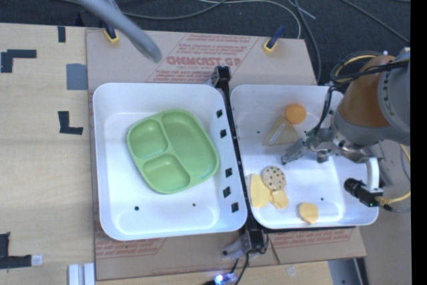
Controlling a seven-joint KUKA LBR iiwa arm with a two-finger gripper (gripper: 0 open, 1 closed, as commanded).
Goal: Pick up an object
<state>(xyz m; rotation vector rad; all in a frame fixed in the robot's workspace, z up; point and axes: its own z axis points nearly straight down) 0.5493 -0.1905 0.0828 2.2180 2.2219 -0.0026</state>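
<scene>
My gripper (297,147) is low in the middle of the right bin (347,213), reaching in from the right. It stands open with nothing between its fingers. A beige wedge (279,133) lies just to its upper left, and an orange ball (295,113) sits behind that. A round speckled cookie (273,176) lies in front of the gripper. Yellow pieces lie near the bin's front: a larger one (258,190), a small one (280,199) and a rounded one (308,213).
The left bin (110,143) holds a green divided plate (173,151). A black divider (227,143) separates the two bins. The arm's grey body and orange band (367,103) hang over the right bin's right side. Cables run along the back.
</scene>
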